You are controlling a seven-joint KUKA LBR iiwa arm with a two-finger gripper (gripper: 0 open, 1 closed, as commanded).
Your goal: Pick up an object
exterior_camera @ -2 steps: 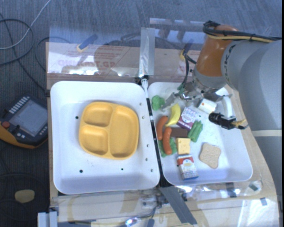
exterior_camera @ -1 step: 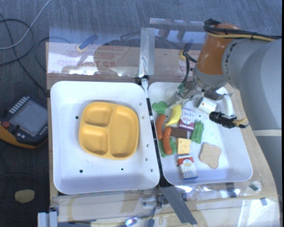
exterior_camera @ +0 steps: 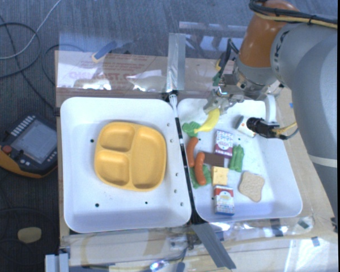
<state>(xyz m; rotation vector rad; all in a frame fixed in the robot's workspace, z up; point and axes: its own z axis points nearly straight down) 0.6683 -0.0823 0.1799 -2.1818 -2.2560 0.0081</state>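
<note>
My gripper [exterior_camera: 220, 100] hangs over the back of the right bin [exterior_camera: 283, 205]. A yellow banana [exterior_camera: 209, 120] lies tilted right under it, its upper end touching or nearly touching the gripper tip. Beside the banana is a green leafy piece [exterior_camera: 190, 128]. Further forward are two orange carrots [exterior_camera: 191, 151] [exterior_camera: 200, 168], a maroon carton [exterior_camera: 223, 141], a brown bar [exterior_camera: 213, 158], a green pickle [exterior_camera: 236, 157], a yellow cracker [exterior_camera: 220, 175], a bread slice [exterior_camera: 251, 186] and a red-and-white carton [exterior_camera: 224, 200].
The left bin [exterior_camera: 79, 208] holds a yellow divided plate [exterior_camera: 130, 154]. A ridge [exterior_camera: 182, 163] separates the two bins. A handheld pendant [exterior_camera: 25, 146] and cables lie on the floor to the left. The arm's grey body [exterior_camera: 314, 67] looms over the right bin's far corner.
</note>
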